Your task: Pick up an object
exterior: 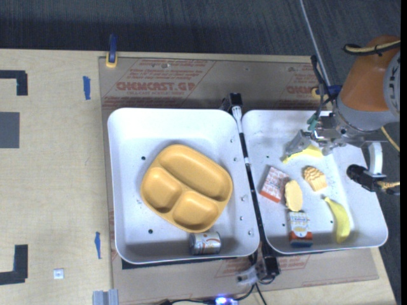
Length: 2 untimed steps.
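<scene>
Right white plastic bin (375, 234) as landmark. End effector (304, 146) hangs low over its upper middle, metal fingers spread apart, nothing between them; a small pale-yellow piece (310, 153) lies just under the tips, likely the target

Other items cluster at the bin's centre: red-and-white packet (275, 184), oval yellow slice (294, 196), crinkled tan pastry-like toy (314, 177), small carton (299, 227), long yellow banana (339, 218) nearer the lower right wall

Upper left of the bin is bare, good room for descent; the cluster crowds below

Left of it: yellow three-compartment tray (185, 187), silver can (206, 243)
</scene>
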Motion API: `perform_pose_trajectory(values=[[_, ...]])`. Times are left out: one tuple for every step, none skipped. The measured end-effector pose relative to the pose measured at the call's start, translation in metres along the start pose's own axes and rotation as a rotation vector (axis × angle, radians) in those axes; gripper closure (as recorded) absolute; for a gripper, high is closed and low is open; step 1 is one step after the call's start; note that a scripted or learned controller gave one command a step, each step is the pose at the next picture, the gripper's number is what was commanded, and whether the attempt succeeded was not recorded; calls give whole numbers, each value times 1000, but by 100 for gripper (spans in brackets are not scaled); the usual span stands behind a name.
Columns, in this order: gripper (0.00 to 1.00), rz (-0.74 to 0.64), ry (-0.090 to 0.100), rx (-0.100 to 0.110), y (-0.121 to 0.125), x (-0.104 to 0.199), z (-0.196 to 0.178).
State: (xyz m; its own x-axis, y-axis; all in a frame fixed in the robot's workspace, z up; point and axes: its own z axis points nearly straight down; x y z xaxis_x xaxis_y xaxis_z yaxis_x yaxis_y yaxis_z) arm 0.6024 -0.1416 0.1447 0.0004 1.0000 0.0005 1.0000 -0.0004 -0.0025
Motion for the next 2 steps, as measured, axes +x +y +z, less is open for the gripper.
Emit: perform_pose_trajectory(values=[[0,2,-8,-26,-41,31,51],[100,1,-8,-33,-39,31,40]])
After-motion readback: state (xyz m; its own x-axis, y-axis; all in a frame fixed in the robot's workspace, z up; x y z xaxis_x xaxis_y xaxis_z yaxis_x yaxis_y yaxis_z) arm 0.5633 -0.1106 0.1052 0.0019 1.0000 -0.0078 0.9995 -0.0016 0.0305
